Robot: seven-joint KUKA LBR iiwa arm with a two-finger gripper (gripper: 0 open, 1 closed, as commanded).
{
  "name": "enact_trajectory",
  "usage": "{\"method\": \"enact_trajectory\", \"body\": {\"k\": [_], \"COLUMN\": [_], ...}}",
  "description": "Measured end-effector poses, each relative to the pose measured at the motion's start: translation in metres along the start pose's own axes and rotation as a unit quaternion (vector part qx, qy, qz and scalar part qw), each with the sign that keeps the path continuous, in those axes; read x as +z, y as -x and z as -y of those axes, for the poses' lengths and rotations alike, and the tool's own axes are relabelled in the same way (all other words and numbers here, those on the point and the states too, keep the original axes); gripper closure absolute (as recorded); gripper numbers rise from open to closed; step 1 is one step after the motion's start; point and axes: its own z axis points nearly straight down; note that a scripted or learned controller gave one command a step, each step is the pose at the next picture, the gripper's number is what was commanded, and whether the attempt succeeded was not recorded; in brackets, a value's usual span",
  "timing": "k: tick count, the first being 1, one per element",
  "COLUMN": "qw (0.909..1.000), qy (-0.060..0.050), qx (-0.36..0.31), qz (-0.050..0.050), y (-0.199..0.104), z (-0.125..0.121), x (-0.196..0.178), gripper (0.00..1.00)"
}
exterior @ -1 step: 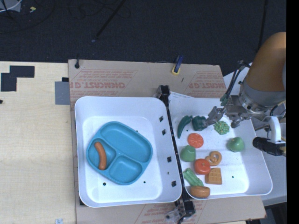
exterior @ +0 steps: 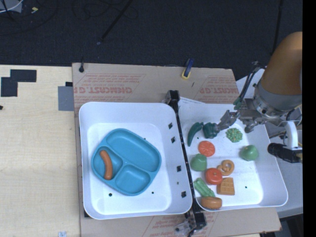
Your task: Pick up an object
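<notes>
Scanning from the left bin (exterior: 94,113): glossy blue divided plate (exterior: 127,161) there, an orange sausage (exterior: 106,164) in one compartment. Right of that bin, the right bin (exterior: 274,194) holds small moulded-plastic foods. Curved green pepper (exterior: 194,132) lies just left of the end effector (exterior: 215,129), its long axis slanting down-left. Knobbly green piece (exterior: 234,134) sits just right of it. End effector low near the pepper; cannot tell how wide it stands or whether it grips anything.
</notes>
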Motion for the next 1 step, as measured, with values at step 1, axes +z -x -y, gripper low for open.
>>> {"method": "enact_trajectory", "body": {"k": [1], "qw": [1.0000], "qy": [-0.003], "qx": [0.000], "qz": [-0.001], "y": [-0.0014], "z": [-0.0009], "x": [0.0647], "gripper": [0.00]}}
